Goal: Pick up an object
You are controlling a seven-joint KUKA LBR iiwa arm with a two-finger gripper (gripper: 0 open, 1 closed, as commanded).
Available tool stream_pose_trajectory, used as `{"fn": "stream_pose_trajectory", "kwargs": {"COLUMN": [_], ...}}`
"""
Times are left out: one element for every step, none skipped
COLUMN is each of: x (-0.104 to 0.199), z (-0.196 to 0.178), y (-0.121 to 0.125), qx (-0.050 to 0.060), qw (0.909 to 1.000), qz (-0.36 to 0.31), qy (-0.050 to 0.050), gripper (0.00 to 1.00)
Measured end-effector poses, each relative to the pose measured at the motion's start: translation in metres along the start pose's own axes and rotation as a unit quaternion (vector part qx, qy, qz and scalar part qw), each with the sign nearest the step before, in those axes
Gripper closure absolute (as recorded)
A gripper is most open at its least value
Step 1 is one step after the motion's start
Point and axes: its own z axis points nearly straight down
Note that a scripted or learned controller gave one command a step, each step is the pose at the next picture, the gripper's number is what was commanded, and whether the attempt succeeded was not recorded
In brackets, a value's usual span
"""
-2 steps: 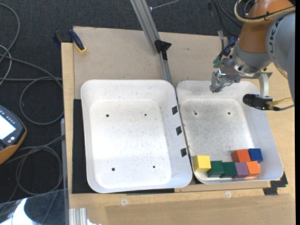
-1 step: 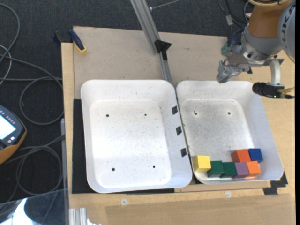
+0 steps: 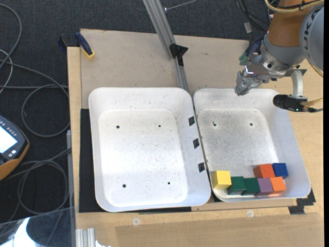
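Bright, even overhead light; sharp focus, soft shadows, no glare.

The gripper (image 3: 243, 86) hangs over the right bin's (image 3: 288, 122) far rim, well apart from the coloured blocks (image 3: 252, 179).

view: one fixed camera | above bench (image 3: 128, 55) | looks down aslant | covers both bins (image 3: 139, 99)

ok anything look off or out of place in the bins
Nothing is spilled or damaged. The blocks, including the yellow block and blue block, all sit crowded along the right bin's near edge, far from the gripper.
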Motion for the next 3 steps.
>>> {"fn": "stream_pose_trajectory", "kwargs": {"x": [0.049, 0.098, 0.147], "z": [0.005, -0.001, -0.003], "y": [-0.016, -0.036, -0.054], "qx": [0.000, 0.000, 0.001], "qw": [1.0000, 1.0000, 1.0000], "qz": [-0.001, -0.002, -0.002], "qy": [0.001, 0.002, 0.002], "gripper": [1.00, 1.00, 1.00]}}
